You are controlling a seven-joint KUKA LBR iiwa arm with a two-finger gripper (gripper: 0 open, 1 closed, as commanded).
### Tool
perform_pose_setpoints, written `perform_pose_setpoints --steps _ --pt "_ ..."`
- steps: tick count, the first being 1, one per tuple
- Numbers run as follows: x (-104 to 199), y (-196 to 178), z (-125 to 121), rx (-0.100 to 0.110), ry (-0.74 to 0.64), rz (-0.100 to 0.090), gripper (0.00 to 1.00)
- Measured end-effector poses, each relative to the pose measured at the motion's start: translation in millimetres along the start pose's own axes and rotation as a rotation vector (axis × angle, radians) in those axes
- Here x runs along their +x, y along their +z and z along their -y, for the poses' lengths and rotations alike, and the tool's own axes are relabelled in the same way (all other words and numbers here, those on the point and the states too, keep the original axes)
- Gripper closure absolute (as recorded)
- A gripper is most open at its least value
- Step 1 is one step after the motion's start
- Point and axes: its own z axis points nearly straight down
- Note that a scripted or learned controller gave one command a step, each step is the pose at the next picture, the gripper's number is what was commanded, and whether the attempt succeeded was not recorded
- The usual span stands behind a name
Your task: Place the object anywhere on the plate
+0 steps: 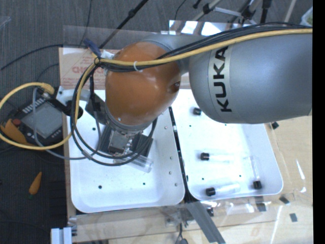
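Lying under the gripper (122,144) near the middle of the left bin (101,197), a clear tube (143,162) poked out toward that bin's right wall. Whether the gripper grasped it could not be told. The grey arm (254,70) with its orange band (139,85) hung above. Three clear tubes with black caps (223,158) lay in the right bin (228,136).
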Motion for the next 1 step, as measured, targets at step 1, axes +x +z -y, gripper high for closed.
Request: perform_pose_setpoints --steps 1 --pt "19.1 -129.0 7.0 0.003 -0.124 -0.003 1.00"
